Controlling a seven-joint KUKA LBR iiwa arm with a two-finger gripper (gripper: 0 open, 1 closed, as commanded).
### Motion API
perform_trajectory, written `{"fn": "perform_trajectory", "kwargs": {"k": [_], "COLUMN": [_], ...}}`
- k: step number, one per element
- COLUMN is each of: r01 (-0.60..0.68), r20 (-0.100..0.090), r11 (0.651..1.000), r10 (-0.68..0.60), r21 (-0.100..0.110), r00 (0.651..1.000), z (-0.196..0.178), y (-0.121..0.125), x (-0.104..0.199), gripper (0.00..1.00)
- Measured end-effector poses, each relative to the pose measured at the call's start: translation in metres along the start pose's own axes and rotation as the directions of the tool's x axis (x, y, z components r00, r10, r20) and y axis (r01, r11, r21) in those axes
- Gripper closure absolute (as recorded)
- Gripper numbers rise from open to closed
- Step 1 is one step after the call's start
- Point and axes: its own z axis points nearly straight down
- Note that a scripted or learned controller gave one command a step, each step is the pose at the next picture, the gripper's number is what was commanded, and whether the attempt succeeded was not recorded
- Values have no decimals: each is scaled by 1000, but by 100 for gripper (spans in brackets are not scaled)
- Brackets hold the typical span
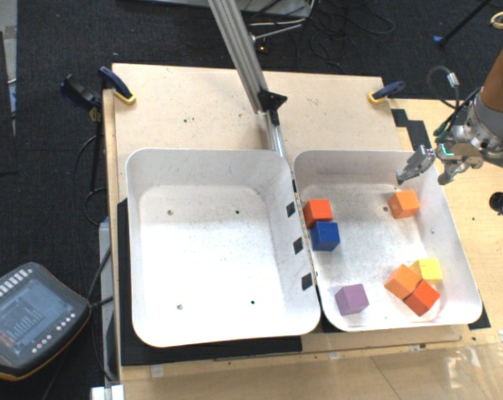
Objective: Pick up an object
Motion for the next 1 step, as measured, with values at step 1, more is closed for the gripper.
{"fn": "perform_trajectory", "kwargs": {"k": [1], "r01": [1], "r20": [-2], "r11": [1000], "r10": [-1], "r21": [4], "r00": [1000], "z": [54], "y": [9], "x": [5], "gripper": [0]}}
